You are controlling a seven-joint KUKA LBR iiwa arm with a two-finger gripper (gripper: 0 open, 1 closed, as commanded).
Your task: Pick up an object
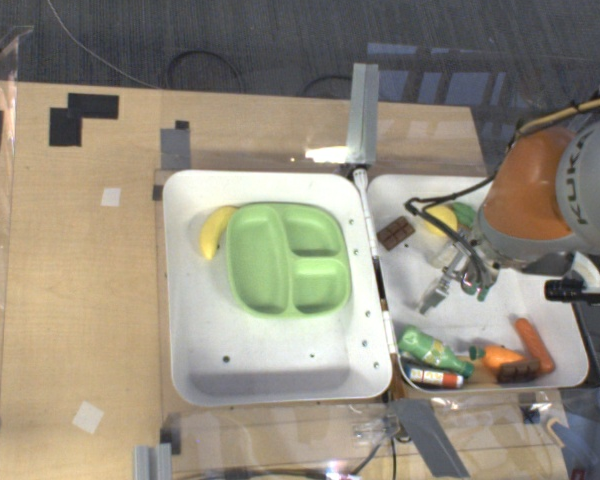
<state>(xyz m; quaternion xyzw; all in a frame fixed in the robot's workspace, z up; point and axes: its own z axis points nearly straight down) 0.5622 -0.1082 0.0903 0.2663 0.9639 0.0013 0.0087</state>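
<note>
My gripper (458, 290) hangs over the middle of the right bin (540, 308), open, with bare bin floor between its fingers. A small brown chocolate block (395, 232) lies up and to its left. A yellow and green piece (448, 214) sits just behind it, partly hidden by the arm. Along the bin's front edge lie a green bottle (432, 349), a flat red-and-white tube (435, 375), a carrot (497, 356), a dark brown piece (520, 371) and a red sausage (533, 340). Nothing is held.
The left bin (270, 378) bears a green divided plate (285, 258) with a banana (214, 231) against its left side. A metal divider (372, 258) separates the bins. The arm's orange band (530, 188) hangs above the right bin's back right.
</note>
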